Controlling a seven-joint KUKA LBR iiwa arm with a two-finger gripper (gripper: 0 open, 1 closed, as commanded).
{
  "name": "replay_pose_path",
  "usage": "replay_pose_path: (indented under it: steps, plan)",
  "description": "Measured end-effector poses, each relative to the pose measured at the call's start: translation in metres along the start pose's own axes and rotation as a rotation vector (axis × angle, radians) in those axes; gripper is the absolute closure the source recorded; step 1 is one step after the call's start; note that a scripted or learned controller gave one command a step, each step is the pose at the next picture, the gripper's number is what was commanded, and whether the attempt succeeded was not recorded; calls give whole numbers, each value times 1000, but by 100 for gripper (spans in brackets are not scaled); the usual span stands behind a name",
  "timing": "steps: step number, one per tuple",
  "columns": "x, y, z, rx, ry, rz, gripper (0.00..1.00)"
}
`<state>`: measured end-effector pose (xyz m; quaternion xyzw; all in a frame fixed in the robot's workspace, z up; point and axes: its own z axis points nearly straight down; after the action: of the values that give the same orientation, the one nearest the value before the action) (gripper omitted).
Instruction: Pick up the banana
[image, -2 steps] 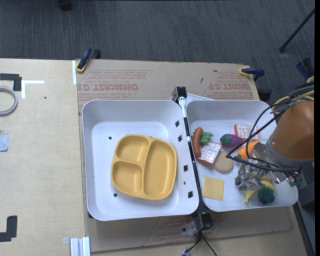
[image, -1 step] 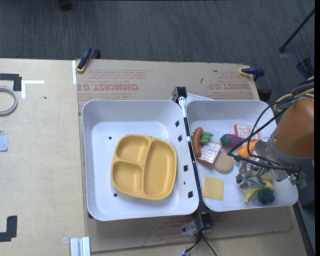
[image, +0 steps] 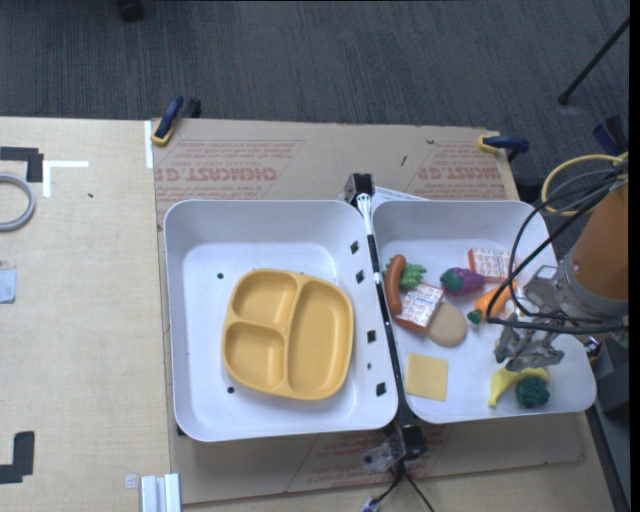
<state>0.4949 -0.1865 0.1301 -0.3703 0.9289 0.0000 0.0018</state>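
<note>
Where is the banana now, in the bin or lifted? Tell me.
In the bin. The banana lies on the right bin's floor beside a green toy, just below the gripper.

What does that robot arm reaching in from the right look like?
The arm has a rounded orange band, with black and yellow cables looping beside it. Below sits a grey metal wrist, ending in a small dark metallic gripper.

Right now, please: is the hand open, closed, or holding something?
Hand: cannot be told; it hangs just above the banana.
</note>
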Motion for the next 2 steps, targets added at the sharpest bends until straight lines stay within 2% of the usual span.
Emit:
replay_pose_path:
  steps: [2]
  plan:
    - [-2, -2, -20, 4, -7, 10, 100]
